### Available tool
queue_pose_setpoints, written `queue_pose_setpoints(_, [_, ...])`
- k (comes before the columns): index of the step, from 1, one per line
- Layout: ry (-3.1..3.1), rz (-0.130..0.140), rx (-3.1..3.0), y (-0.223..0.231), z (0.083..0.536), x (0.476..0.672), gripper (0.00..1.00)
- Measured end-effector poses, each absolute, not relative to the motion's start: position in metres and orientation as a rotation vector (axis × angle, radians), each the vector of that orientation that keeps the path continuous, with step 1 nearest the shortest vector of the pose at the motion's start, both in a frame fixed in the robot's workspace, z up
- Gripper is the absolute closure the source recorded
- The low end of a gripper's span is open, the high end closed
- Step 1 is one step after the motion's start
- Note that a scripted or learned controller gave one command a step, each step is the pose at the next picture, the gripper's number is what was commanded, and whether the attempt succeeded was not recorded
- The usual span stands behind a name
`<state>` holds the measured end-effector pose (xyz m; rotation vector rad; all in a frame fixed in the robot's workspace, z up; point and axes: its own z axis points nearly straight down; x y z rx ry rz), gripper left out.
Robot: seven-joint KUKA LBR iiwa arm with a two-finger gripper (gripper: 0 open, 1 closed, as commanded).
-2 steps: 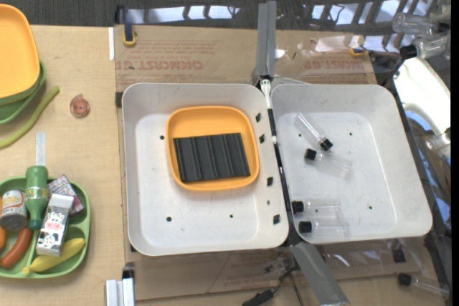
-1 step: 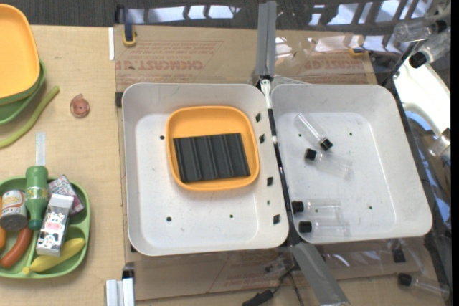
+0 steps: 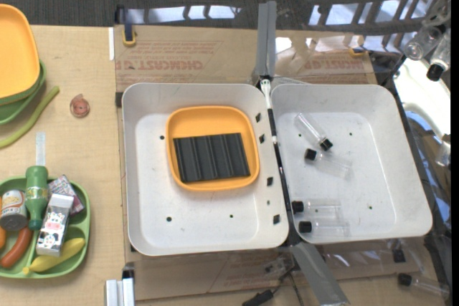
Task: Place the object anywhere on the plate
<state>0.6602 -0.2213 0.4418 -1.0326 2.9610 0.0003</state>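
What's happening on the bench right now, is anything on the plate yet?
Nothing is being handled at this moment. The orange plate sits in the left bin with a dark ribbed block lying on it. The right bin holds several clear tubes with black caps: one near the middle and two by the front left corner. Part of the arm shows at the right edge, off the bins.

orange plate [image 3: 212, 124] unobstructed, black slab [image 3: 212, 158] covering centre

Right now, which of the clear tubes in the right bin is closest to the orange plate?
The tilted tube near the bin's upper left, black cap pointing down-right; the others lie along the front edge.
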Motion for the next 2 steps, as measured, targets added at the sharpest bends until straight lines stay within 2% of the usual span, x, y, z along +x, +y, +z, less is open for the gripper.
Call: queue_pose_setpoints(2, [2.427, 0.001, -1.986, -0.2212, 0.441, 0.6602, 1.0])
